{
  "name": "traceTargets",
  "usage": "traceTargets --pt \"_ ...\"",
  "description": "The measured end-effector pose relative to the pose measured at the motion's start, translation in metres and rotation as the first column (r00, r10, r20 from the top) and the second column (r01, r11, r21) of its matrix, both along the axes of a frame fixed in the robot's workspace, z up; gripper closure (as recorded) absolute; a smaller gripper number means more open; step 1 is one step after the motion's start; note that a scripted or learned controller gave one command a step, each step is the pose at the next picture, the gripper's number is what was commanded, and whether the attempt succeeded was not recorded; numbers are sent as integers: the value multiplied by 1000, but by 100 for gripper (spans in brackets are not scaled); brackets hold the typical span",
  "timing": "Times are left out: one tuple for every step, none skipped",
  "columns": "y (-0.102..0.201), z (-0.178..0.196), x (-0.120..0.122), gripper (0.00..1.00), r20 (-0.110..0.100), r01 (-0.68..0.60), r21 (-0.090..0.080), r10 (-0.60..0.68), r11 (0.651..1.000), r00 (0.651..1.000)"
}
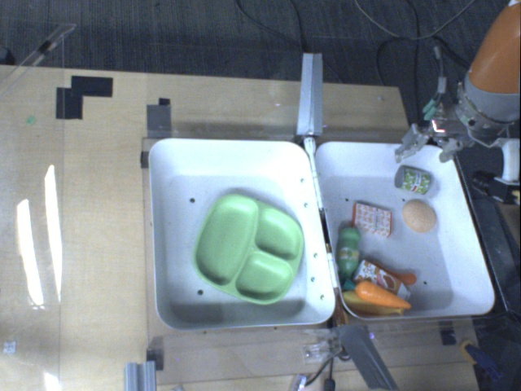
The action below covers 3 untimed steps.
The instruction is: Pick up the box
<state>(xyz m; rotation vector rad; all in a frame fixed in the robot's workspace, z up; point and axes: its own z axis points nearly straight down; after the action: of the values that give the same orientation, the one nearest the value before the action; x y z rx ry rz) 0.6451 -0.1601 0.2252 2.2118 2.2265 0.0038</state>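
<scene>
I see two white bins on my pale wood bench. The divided plate is light green. The box shows a red-and-white check pattern, beside a tan bun and an orange carrot.

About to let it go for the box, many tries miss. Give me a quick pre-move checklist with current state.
1. Box in view, lying flat in the right bin: ok.
2. Box clear of neighbours: ok, a gap separates it from the green bottle and the tan round item.
3. Tool lined up over the box: not ok, it sits at the bin's far rim, near the small can.
4. Tool carrying nothing: ok, nothing between the fingers.
5. Fingers open for the grasp: ok, they look spread.
6. Path to the box clear: cannot tell, the can lies close to that line.
</scene>
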Motion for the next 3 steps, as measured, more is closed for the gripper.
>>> traceTargets --pt "43 -89 -45 0 -1 -102 0 102 995 995" --pt "57 -136 -59 0 10 -200 -4 200 980 980" --pt "57 -136 -59 0 10 -200 -4 200 980 980"
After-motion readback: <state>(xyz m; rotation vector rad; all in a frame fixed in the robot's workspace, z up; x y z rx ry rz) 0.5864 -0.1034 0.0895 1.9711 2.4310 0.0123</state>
